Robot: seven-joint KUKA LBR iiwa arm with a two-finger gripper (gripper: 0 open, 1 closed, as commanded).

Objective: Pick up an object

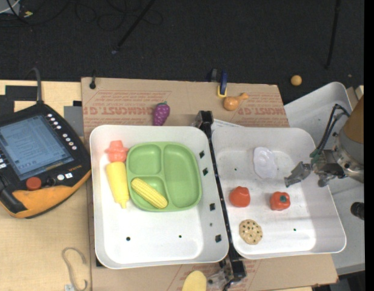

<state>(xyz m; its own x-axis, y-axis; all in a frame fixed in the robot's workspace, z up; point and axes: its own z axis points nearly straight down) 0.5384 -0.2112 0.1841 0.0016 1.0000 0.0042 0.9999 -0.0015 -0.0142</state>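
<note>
Your gripper (309, 173) hung over the right bin (323, 238); I couldn't tell its state. The red tomato (280, 201) lay just below-left of it, the clear cup (267, 162) beside it.

One camera hung fixed above the bench (47, 247), tilted down at a slant and set far enough back to catch both white bins (150, 247) whole, with the arm (350, 156) entering from the right.

robot lab: teach pendant (35, 156), cables (83, 5), cardboard-lined bench (187, 105)
</note>
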